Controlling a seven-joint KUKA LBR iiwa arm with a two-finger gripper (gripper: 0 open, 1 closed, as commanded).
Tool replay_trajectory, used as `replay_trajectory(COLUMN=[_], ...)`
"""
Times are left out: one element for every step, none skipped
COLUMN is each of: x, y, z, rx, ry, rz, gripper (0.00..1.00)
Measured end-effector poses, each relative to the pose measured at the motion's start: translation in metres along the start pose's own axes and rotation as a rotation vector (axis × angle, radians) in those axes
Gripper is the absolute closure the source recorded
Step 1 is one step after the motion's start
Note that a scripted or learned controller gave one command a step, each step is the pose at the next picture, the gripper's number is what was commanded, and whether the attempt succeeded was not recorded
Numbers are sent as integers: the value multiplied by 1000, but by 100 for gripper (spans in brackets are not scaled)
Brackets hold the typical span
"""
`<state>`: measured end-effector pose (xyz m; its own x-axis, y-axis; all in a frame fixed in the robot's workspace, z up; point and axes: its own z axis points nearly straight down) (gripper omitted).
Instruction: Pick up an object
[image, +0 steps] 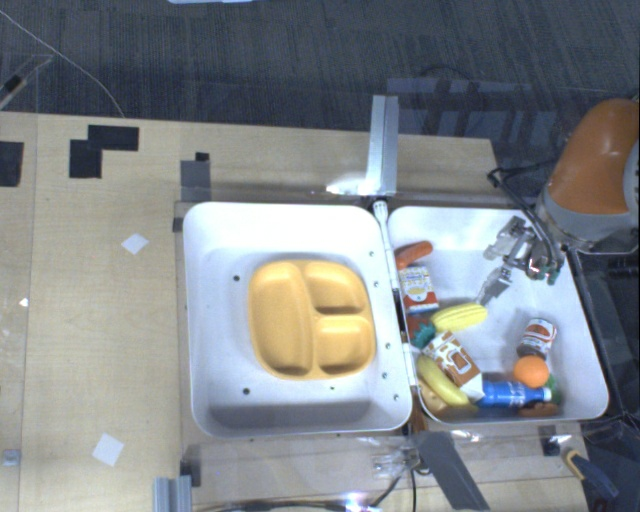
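Note:
My gripper (492, 272) hangs over the upper middle of the right bin (585, 330), reaching in from the right. It is open, and between its fingers I see just bare white bin floor. Objects lie along the bin's left and front sides. A yellow corn-like piece (459, 317) sits just below the lower fingertip (489, 291), apart from it. Left of the gripper are a red sausage (413, 251) and a small carton (418, 288). Toward the front lie a banana (440, 383), a second carton (456, 358), a blue bottle (510, 395), an orange ball (532, 371) and a small can (538, 337).
The left bin (210, 300) holds a yellow divided plate (308, 318). A metal post (384, 140) stands behind the seam between the two bins. A small green piece (424, 330) lies by the right bin's left wall. The arm's orange band (595, 170) is at the far right.

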<state>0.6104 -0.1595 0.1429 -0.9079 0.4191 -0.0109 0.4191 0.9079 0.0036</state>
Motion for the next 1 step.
replay_trajectory(x=[58], y=[-80], z=[52], rx=[2], ry=[-4], rz=[59], gripper=[0])
